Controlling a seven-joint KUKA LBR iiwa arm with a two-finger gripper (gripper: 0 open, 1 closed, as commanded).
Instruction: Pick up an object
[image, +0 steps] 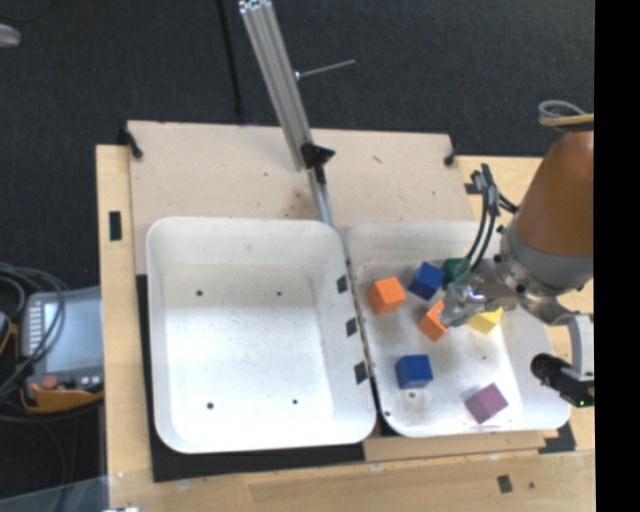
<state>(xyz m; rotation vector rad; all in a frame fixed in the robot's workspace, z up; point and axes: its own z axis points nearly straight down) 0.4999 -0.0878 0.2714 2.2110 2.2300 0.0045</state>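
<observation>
Several small blocks lie in the right bin (400, 245): an orange cube (388, 293), a blue cube (428, 279), a green piece (456, 268) partly hidden by the arm, a small orange block (433, 323), a yellow block (487, 321), another blue cube (413, 371) and a purple cube (487, 402). My gripper (455, 306) is low in this bin, right beside the small orange block and just left of the yellow one. The wrist hides where the gripper meets the blocks.
The left bin (250, 330) sits next to the right one, sharing a middle wall. A slanted metal rail (285, 95) rises from behind the bins. Cables run along the arm (560, 210) at the right.
</observation>
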